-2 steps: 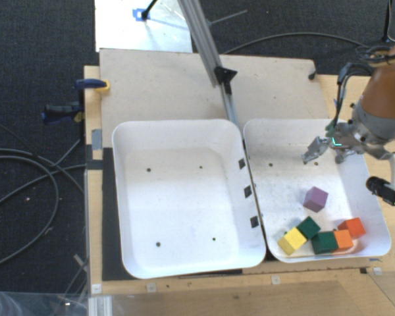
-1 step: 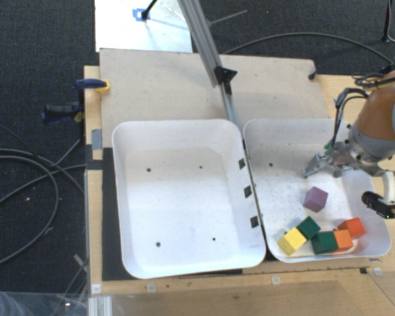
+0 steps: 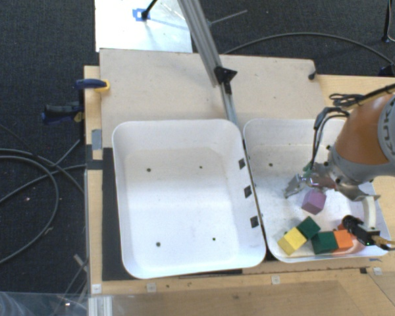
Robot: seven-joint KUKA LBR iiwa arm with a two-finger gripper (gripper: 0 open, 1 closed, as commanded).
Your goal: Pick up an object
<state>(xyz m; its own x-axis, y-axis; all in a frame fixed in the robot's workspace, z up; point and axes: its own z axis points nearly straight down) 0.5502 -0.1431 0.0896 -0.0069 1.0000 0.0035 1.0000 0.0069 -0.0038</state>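
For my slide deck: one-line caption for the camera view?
Arm's tool at a purple block in the right bin, near yellow, green and orange blocks.

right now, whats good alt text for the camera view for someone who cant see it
A grey and orange robot arm reaches from the right into the right-hand white bin, its gripper just above a purple block. Yellow, two green and orange blocks cluster at that bin's near edge, beside the left bin.
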